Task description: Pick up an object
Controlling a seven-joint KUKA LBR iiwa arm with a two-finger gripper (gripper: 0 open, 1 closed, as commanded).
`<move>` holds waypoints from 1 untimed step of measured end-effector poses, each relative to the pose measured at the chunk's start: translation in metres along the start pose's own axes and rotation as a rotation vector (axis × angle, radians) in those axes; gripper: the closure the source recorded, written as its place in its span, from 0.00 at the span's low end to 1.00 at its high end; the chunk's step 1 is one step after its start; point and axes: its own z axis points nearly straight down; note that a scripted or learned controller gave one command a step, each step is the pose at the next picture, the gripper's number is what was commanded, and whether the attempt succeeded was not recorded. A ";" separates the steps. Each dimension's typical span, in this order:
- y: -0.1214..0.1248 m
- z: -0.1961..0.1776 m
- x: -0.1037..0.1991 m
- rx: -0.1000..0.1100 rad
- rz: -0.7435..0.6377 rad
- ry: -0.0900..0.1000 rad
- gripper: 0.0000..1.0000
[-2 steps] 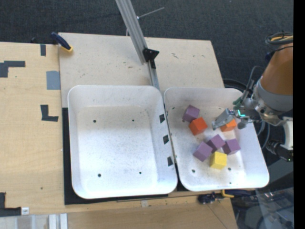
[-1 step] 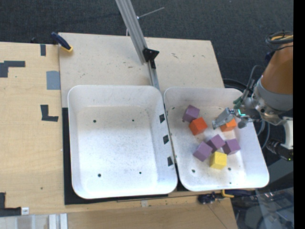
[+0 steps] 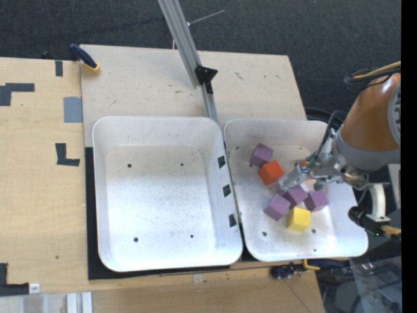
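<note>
1. Two shallow white bins sit side by side on the worktop (image 3: 163,77). The left bin (image 3: 104,175) and the right bin (image 3: 339,243) meet along a shared edge near the middle.
2. The arm (image 3: 371,126) comes in from the right, its orange band bulky above the grey wrist, and leans over the right bin.
3. The hand (image 3: 305,173) is down low in the right bin, in among the blocks. From here it is a tangle of grey metal and I cannot tell whether it is spread or pressed together, nor whether anything sits in it.
4. All the blocks lie in the right bin, bunched toward its centre. A purple block (image 3: 262,154) lies farthest back, with an orange block (image 3: 271,171) just in front of it, touching or nearly so.
5. Closer to me, a second purple block (image 3: 278,207) sits beside a yellow block (image 3: 299,218), the yellow one nearest the front wall.
6. Two more purple blocks crowd the hand: one (image 3: 297,194) right under it, the other (image 3: 317,200) just to its right, near the yellow block.
7. A slanted metal rail (image 3: 179,28) runs down from the top toward the seam between the bins.
8. A small blue and yellow clamp (image 3: 85,57) lies at the far left corner of the worktop, well away from the bins.
</note>
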 end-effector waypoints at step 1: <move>0.009 0.055 0.001 -0.017 0.001 -0.011 0.00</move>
